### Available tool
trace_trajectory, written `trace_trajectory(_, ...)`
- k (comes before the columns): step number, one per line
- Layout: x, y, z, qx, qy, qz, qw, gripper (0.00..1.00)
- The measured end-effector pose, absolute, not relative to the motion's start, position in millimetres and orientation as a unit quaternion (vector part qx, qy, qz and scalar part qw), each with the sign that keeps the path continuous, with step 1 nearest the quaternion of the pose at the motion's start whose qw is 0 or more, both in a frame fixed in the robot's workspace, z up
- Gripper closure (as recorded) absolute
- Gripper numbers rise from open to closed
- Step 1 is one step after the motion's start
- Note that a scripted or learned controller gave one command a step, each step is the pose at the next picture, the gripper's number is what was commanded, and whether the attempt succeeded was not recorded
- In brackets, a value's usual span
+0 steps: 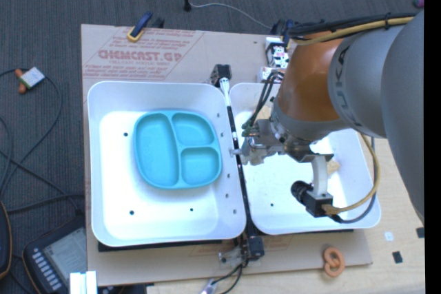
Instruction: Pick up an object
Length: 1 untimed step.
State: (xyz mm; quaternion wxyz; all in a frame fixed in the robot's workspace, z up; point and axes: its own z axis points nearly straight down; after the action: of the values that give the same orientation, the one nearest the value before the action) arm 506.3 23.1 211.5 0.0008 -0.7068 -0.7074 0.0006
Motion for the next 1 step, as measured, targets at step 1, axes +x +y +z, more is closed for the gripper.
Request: trace_trajectory(1,527.9,17.4,183.7,-0.707,-0.707,0.0013,0.000,1.00)
